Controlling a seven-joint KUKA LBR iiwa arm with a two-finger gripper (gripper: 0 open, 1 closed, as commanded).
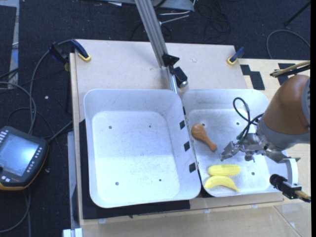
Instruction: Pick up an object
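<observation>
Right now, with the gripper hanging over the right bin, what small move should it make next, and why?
Probably a short move toward the corn cob and then down. The gripper hangs just above and beside it, holding nothing that I can see. The cob is the nearest thing, with the banana right behind it and the brown drumstick a little further off to the other side.

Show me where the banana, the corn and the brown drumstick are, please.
banana (221, 182): camera view, middle of its curved body.
corn (224, 170): camera view, middle of the cob.
brown drumstick (199, 131): camera view, its thick rounded end.
</observation>
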